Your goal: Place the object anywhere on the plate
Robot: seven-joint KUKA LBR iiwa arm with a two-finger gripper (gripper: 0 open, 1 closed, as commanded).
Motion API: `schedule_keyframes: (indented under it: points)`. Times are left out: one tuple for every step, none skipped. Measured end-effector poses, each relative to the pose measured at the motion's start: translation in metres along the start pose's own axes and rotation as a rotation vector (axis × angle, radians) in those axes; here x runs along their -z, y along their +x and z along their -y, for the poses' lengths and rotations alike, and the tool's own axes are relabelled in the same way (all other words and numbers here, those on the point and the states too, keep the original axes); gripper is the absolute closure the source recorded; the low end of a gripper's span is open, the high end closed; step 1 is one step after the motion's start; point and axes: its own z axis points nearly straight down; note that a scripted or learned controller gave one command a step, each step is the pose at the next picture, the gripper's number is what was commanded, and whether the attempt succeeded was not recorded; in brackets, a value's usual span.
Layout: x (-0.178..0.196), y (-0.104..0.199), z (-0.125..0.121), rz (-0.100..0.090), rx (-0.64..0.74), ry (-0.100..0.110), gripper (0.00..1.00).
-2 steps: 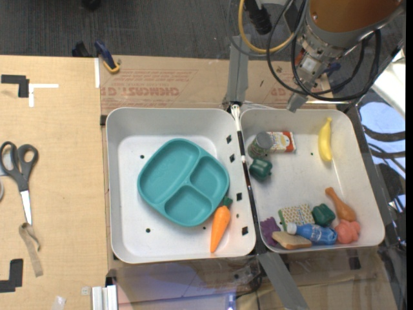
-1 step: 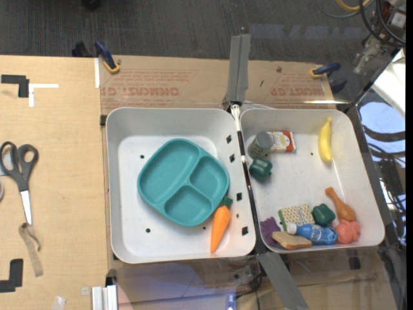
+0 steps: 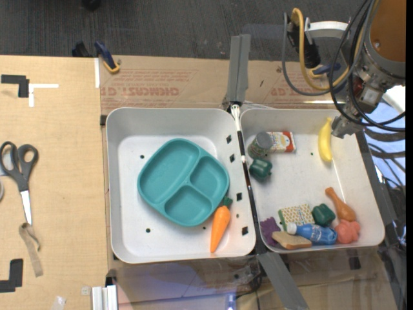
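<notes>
Arm (image 3: 387, 24) cropped at top right, gripper (image 3: 342, 124) mostly lost among cables; can't tell its grip state. Carrot (image 3: 219, 228) lies in left bin (image 3: 122, 192), just beside teal plate (image 3: 184, 181). Banana (image 3: 324, 142) partly hidden near gripper in right bin (image 3: 371, 192).

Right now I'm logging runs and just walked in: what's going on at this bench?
The grey arm reaches in at the upper right, its hand over the right bin beside the banana. I cannot see anything held. The teal plate lies in the left bin with nothing on it; a carrot lies just off its lower right rim. The other toys are in the right bin. Nothing has been placed yet.
</notes>
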Motion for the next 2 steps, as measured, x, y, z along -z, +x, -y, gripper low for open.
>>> schedule_keyframes:
  points:
    - [0.009, 0.038, 0.038, -0.001, -0.001, 0.002, 1.00]
    - [-0.169, 0.043, 0.074, 0.001, 0.040, -0.001, 1.00]
